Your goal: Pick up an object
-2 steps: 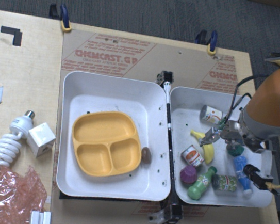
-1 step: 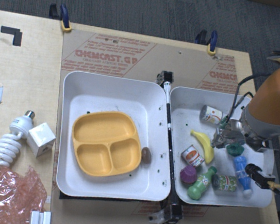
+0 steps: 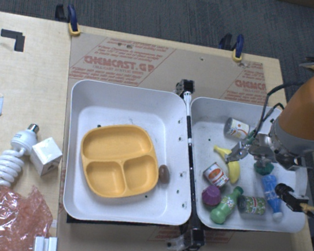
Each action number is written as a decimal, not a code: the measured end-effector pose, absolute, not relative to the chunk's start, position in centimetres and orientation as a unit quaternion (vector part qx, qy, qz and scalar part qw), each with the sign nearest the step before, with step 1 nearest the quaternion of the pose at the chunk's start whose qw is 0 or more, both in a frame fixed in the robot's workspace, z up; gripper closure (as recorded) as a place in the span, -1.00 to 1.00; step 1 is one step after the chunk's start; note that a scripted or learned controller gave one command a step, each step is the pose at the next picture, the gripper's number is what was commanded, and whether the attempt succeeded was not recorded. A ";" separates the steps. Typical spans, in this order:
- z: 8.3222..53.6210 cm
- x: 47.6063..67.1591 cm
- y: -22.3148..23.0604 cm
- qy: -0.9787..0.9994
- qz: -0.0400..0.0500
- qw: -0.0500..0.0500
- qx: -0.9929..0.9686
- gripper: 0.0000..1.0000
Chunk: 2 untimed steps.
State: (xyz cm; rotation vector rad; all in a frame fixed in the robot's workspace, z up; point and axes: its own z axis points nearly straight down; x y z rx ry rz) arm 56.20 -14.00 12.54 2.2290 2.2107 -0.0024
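The banana (image 3: 228, 162) lies in the right bin (image 3: 205, 114), near its centre. It is the object nearest the gripper (image 3: 236, 153) and appears to be the target; this is a judgement from position only. The gripper sits low over the banana's upper end, fingers pointing down-left. Nothing is visible between the fingers, and whether they are spread or closed cannot be told from this angle. No object is lifted, so the pick is judged not yet done; grasp and lift remain.

Just below the banana stands a small red-and-white can (image 3: 216, 174). Below that lie a purple object (image 3: 211, 196) and a green bottle (image 3: 225, 206). A white cup (image 3: 236, 128) rests near the bin's upper wall. A blue bottle (image 3: 272, 195) and a green-labelled can (image 3: 251, 205) lie toward the right.

The left bin (image 3: 79, 116) holds a yellow divided tray (image 3: 119, 160), with a small brown object (image 3: 163, 174) touching its right edge.
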 end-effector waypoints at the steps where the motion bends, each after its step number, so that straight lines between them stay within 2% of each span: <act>1: 13.2 56.2 -14.1 0.704 -0.002 0.000 0.711 1.00; 2: 13.2 56.2 -14.1 0.704 -0.002 0.000 0.711 -1.00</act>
